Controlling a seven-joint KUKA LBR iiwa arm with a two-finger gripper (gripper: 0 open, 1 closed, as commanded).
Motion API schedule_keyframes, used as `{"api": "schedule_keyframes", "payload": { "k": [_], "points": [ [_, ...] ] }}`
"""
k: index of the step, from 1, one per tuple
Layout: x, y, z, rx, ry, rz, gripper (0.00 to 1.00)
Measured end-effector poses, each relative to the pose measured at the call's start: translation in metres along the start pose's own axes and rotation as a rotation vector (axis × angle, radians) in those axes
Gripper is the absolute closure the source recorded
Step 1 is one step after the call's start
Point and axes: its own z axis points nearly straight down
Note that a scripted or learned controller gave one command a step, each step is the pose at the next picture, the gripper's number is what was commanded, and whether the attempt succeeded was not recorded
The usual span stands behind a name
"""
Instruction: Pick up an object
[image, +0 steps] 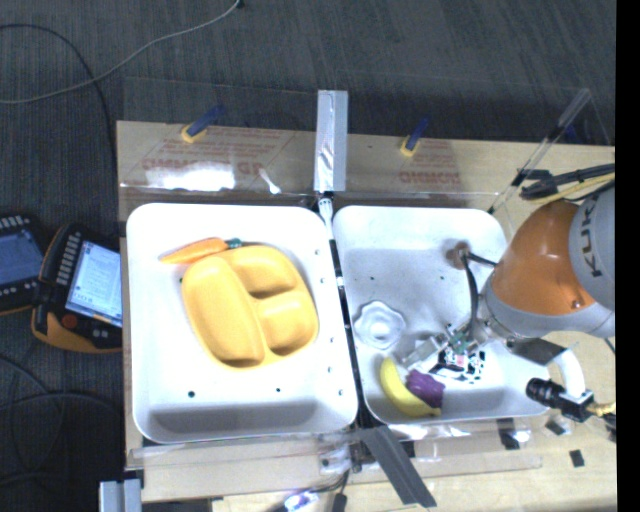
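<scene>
You are at the reach-in step: the arm (545, 275) has its gripper (455, 352) low in the right bin (420, 235), near the front, and nothing looks lifted yet. How the tool stands cannot be told from this slant; the wrist and its cabling hide the tip, so treat the grasp as unconfirmed. The nearest candidates are bunched just beside it: a banana (398, 390) lies along the front wall, a purple piece (424, 386) rests against the banana, and a clear cup (379, 324) sits a little to the left. The left bin (150, 330) holds a yellow tray (248, 303) with a carrot (192, 249) at its back edge, both well apart from the tool. For the next move, I judge you need the tip centred over one item alone, most likely the purple piece or the banana, since they touch and a closing grip could nudge one off the other. Watch the front wall too; it leaves little room.
</scene>
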Motion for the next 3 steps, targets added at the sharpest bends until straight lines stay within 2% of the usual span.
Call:
{"api": "schedule_keyframes", "payload": {
  "k": [1,2,3],
  "points": [
    [-0.001,-0.006,0.001,0.0,0.009,0.203,0.0],
    [0.028,0.006,0.0,0.001,-0.003,0.329,0.0],
    [0.029,0.009,-0.006,0.003,0.006,0.327,1.0]
  ]
}}
